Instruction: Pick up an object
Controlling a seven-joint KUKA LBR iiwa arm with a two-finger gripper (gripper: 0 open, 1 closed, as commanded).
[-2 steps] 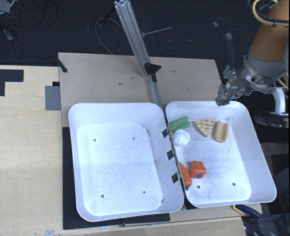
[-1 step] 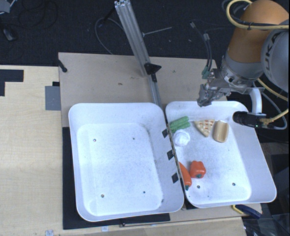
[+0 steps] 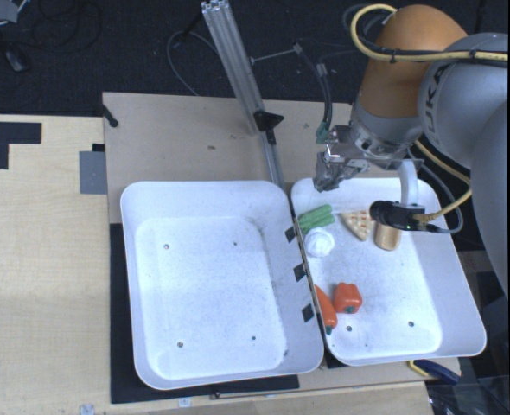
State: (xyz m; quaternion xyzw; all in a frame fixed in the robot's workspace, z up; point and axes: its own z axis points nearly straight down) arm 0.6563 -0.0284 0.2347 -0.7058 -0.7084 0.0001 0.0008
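Arm's end effector [image 3: 331,176] is hovering over the right bin [image 3: 428,335], can't tell its grip; probably lining up the green piece [image 3: 315,216].

Green cylinder [image 3: 315,217] lies tilted near the right bin's [image 3: 428,340] far-left corner, white cap [image 3: 319,245] just beside it; red pepper [image 3: 347,297] and orange carrot [image 3: 326,308] hug the left edge.
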